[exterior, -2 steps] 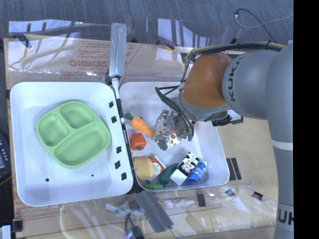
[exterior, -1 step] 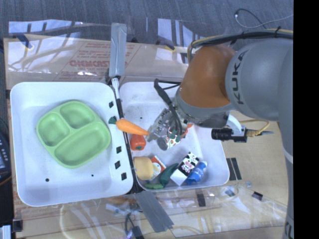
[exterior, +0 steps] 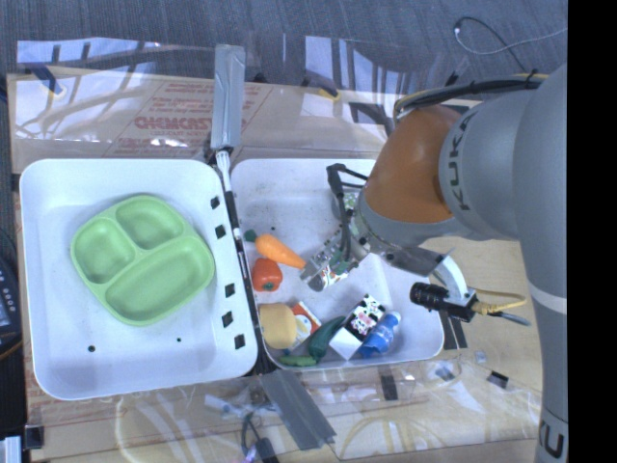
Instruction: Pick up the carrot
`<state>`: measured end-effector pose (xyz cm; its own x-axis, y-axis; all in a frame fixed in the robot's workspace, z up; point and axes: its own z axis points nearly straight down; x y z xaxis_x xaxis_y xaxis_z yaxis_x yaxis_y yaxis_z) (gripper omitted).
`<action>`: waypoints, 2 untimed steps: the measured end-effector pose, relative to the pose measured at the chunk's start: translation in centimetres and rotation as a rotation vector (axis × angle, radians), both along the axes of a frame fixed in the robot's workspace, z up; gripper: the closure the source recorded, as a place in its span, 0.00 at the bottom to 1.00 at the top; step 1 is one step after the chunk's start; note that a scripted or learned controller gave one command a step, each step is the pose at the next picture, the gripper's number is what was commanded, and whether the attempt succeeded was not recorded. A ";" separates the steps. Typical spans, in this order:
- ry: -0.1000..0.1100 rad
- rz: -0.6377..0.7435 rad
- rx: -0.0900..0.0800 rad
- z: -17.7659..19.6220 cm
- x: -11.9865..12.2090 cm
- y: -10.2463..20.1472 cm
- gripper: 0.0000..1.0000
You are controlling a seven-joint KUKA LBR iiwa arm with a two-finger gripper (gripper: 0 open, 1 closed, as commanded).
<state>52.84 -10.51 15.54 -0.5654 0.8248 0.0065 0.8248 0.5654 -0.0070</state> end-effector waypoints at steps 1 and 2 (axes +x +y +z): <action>-0.003 -0.351 -0.004 5.4 3.1 3.3 1.00; -0.003 -0.352 -0.004 5.4 3.0 3.3 0.00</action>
